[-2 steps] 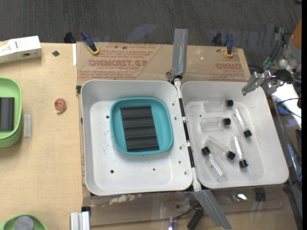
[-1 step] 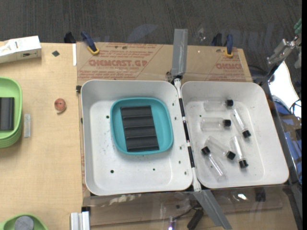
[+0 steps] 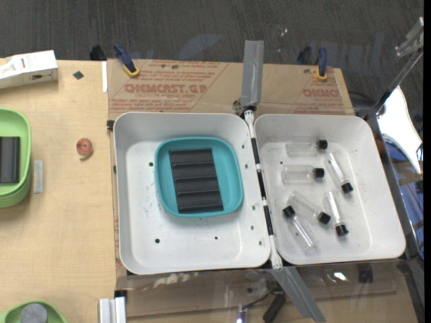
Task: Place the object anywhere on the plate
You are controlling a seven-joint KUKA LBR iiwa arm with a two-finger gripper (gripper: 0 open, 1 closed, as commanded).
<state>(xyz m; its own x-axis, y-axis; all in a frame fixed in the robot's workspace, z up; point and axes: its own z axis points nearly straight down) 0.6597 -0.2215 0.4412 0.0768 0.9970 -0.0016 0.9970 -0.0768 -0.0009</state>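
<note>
**A:** So, jaws open or closed?

**B:** I can't tell from this feed.

**A:** And the object?

**B:** Several capped vials [image 3: 300, 226] are loose in the right bin [image 3: 384, 247], the side I reach in from. The nearest lies diagonally, and the ones behind it point other ways. The plate [image 3: 232, 180] sits beyond them, in the left bin [image 3: 135, 247].

**A:** Anything unclear?

**B:** The clear glass fades into the white floor, so only the caps read well.

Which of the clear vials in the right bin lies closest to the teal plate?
The vial at the lower left of the right bin: its black cap points toward the teal plate, and the other vials lie farther right.
</note>
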